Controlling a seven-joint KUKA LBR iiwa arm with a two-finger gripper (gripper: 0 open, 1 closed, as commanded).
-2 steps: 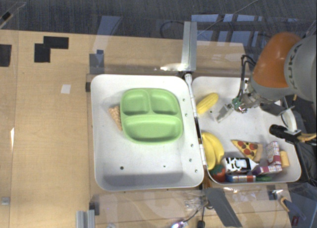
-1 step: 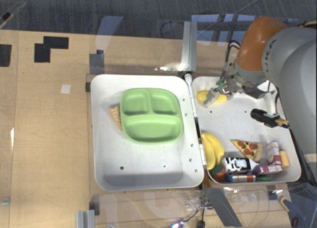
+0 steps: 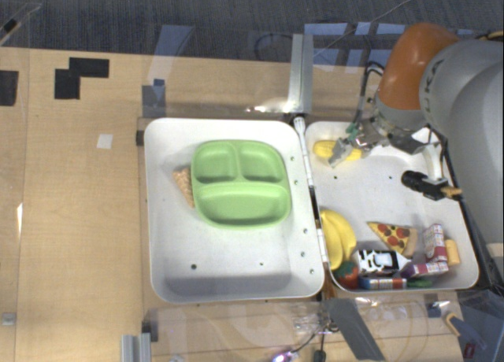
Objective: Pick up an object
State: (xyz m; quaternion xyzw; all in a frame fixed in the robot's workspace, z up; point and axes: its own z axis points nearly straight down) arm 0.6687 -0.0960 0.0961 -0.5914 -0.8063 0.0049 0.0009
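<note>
From the camera view we see the left bin [image 3: 157, 274] holding a green divided plate [image 3: 239, 182] near its centre, a tan waffle-like piece [image 3: 183, 186] tucked under the plate's left edge. In the right bin [image 3: 465, 274], our gripper [image 3: 344, 150] sits at the far left corner against a small yellow object [image 3: 324, 149]; grip state we cannot tell. Along the near edge lie a banana [image 3: 339, 236], pizza slice [image 3: 391, 234] and small packages [image 3: 435, 254].

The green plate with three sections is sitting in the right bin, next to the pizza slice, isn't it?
Not quite. The green plate with three sections sits in the left bin, as the camera view shows. The pizza slice lies in the right bin, near the bananas, so the plate is not next to it.
</note>
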